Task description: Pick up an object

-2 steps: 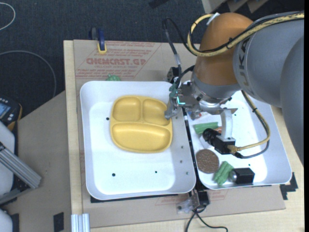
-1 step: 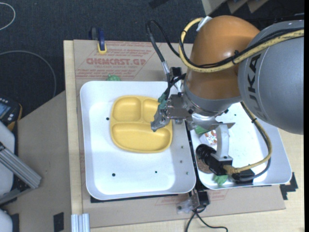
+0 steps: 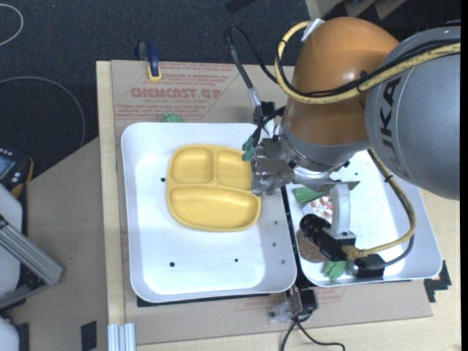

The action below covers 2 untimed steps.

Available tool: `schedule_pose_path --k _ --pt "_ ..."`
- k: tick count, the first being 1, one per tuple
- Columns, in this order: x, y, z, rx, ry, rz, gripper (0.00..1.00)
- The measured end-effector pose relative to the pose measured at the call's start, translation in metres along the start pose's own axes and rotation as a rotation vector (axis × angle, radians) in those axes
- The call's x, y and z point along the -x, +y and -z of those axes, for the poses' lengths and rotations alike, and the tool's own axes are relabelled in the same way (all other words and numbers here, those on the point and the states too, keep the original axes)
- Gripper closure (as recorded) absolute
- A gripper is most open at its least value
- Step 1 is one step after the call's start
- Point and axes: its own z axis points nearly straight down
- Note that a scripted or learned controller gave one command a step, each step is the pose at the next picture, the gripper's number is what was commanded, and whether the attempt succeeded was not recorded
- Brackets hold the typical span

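Observation:
A yellow divided plate [image 3: 212,189] lies in the left bin [image 3: 197,269], near its right wall. My gripper [image 3: 265,172] hangs below the orange wrist band, right at the plate's right rim and over the divide between the two bins. The arm's bulk covers most of the right bin [image 3: 417,247]. In that bin I see a white packet [image 3: 327,209] with printed colours, a brown round thing [image 3: 313,248] and green pieces [image 3: 335,269], partly hidden behind a black cable fitting.
A brown cardboard sheet [image 3: 183,90] with red print lies under the bins. A blue-and-yellow clamp [image 3: 153,61] sits at its far edge. A small green piece [image 3: 172,118] rests at the left bin's far rim. Cables loop around the wrist.

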Motion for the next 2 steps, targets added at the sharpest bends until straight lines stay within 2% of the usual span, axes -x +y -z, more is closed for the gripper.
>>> schedule_pose_path --k 1,2 --pt "0.073 -0.007 0.14 0.016 0.0 -0.007 1.0" --pt "0.046 -0.009 0.095 -0.007 -0.001 0.001 1.0"
